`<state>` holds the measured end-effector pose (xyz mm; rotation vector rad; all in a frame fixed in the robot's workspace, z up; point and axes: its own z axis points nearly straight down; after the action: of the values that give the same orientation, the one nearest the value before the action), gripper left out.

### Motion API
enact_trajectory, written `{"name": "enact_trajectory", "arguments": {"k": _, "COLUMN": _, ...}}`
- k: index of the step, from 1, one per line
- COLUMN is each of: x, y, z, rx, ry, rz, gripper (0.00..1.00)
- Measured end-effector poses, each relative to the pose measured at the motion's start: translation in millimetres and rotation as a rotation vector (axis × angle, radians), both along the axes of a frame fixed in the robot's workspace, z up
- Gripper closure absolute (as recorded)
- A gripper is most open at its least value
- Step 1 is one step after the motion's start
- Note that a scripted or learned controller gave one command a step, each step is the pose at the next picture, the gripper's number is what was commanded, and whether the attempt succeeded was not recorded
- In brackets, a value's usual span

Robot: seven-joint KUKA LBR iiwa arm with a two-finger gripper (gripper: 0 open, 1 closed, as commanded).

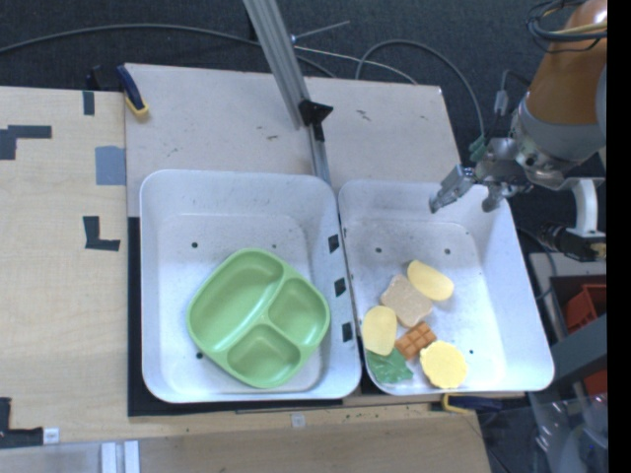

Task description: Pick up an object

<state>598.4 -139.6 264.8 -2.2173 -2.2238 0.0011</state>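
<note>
My gripper (467, 197) hangs above the far right part of the right bin (513, 294), fingers spread open with nothing between them. Toy food lies in the near part of that bin: a yellow oval piece (430, 280), a tan bread slice (405, 301), a yellow piece (379, 329), a small orange waffle (416, 340), a green leaf (390, 366) and a yellow round piece (444, 364). The gripper stands well behind and above these items, touching none.
The left bin (163, 264) holds a green divided plate (258, 316). A grey metal post (281, 52) slants over the bench behind the bins. Cables run across the dark floor at the back.
</note>
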Motion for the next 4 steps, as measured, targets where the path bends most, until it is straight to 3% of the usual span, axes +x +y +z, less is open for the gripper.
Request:
{"name": "enact_trajectory", "arguments": {"k": 1, "x": 0, "y": 0, "z": 0, "rx": 0.0, "ry": 0.0, "rz": 0.0, "gripper": 0.0}}
{"name": "enact_trajectory", "arguments": {"k": 4, "x": 6, "y": -9, "z": -176, "rx": 0.0, "ry": 0.006, "rz": -0.001, "gripper": 0.0}}
